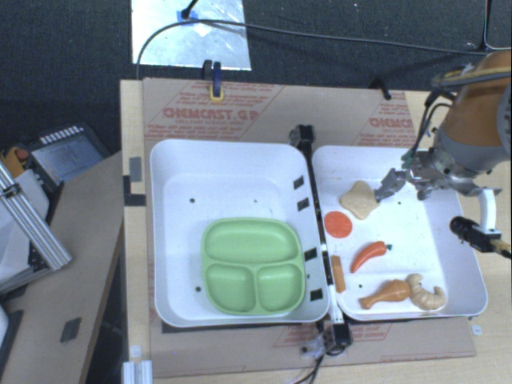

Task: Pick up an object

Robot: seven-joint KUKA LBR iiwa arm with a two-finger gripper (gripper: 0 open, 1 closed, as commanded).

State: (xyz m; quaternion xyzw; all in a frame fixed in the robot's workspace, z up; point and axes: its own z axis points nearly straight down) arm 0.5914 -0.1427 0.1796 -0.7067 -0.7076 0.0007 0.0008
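Nearest, along the front edge of the right bin [472,294], lie a toy drumstick [384,293] and a pale shrimp [428,294], touching, with a red pepper [369,255] just behind them and a thin orange stick [338,274] against the divider. Any of these could serve as the pick. The green divided tray [253,264] sits alone in the left bin [172,214], probably to receive things. Further back, a red disc [338,224] lies beside a beige bread piece [359,199]. The jaws [392,184] hang by that bread's far-right edge, holding nothing; whether they stand apart I cannot tell.
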